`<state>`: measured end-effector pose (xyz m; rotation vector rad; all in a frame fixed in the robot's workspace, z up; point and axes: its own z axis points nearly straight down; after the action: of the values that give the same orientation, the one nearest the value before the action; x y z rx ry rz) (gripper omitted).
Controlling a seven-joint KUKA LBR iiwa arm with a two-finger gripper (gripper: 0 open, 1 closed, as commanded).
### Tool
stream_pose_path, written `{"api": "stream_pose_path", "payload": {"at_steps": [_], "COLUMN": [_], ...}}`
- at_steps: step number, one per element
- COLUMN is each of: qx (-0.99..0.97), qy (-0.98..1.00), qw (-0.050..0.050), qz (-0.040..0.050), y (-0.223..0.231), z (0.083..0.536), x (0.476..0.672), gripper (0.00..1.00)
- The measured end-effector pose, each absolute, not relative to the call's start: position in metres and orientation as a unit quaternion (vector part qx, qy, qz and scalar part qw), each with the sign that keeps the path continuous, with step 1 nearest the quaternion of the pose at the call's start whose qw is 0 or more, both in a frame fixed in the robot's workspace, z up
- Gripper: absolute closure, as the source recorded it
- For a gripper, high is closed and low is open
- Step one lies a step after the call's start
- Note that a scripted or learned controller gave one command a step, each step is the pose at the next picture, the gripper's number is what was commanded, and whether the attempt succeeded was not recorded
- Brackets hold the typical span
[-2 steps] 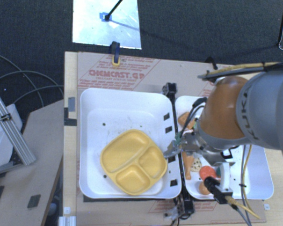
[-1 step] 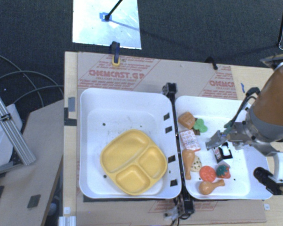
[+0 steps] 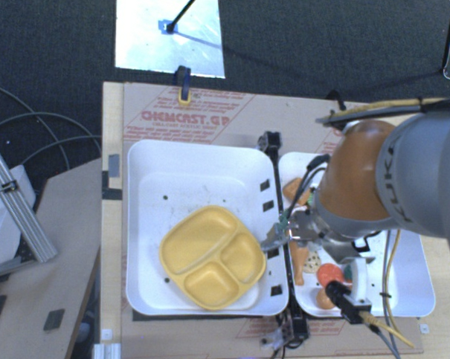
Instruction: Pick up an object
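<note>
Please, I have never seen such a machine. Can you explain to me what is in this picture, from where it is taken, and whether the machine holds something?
One camera fixed above a bench looks down at a slant. The big grey and orange shape is a robot arm reaching in from the right. Its gripper, a small two-finger hand, hangs over the divide between two shallow white bins. The left bin contains a yellow plate with three compartments. The right bin contains small toy-like items, among them a red one and orange pieces, partly hidden by the arm. I see nothing between the fingers, though they are too small to judge clearly.
</note>
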<state>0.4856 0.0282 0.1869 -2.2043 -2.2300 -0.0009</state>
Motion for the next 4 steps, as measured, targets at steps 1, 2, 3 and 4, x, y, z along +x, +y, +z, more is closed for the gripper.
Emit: {"api": "stream_pose_path", "payload": {"at_steps": [1, 2, 3, 4], "qx": [-0.702, -0.704, -0.707, -0.705], "qy": [-0.712, -0.71, -0.707, -0.709], "qw": [0.003, -0.001, -0.001, -0.002], "qz": [-0.0103, -0.0035, -0.0005, -0.0016], "y": [-0.034, 0.004, -0.017, -0.112], "z": [0.133, 0.187, 0.184, 0.095], "x": [0.498, 0.488, 0.487, 0.488], "gripper": [0.0, 0.0, 0.0, 0.0]}}
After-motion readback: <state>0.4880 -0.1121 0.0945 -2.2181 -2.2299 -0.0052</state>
